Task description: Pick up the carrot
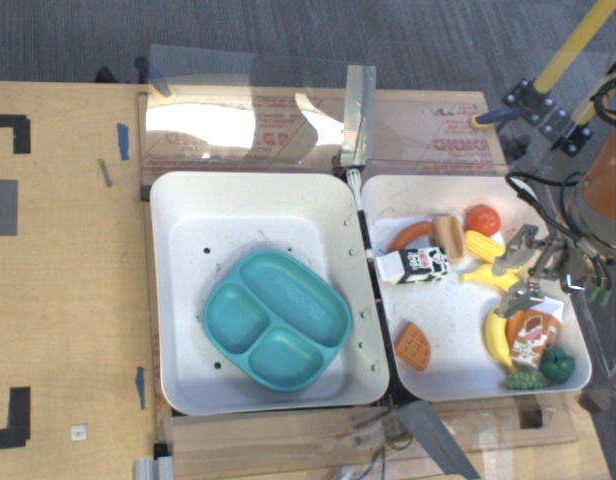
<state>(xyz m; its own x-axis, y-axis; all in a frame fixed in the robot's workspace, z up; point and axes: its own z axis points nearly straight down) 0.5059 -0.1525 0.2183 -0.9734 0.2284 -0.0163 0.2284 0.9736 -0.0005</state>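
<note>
Gripper (526, 268) is hanging over the right side of the right bin (458, 388), above the yellow items near the corn (482, 245) and the banana (495, 336). Can't tell whether it's apart or together; the metalwork is too cluttered at this angle. Carrot (412, 235) is lying at the bin's upper left, touching the bun (448, 236), just above the milk carton (416, 265), well apart from the gripper. Teal tray (276, 318) is sitting in the left bin (188, 208).

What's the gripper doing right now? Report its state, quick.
Gripper: low over the right bin, among the toy food beside the banana; open or shut cannot be told, and nothing is seen held.
</note>
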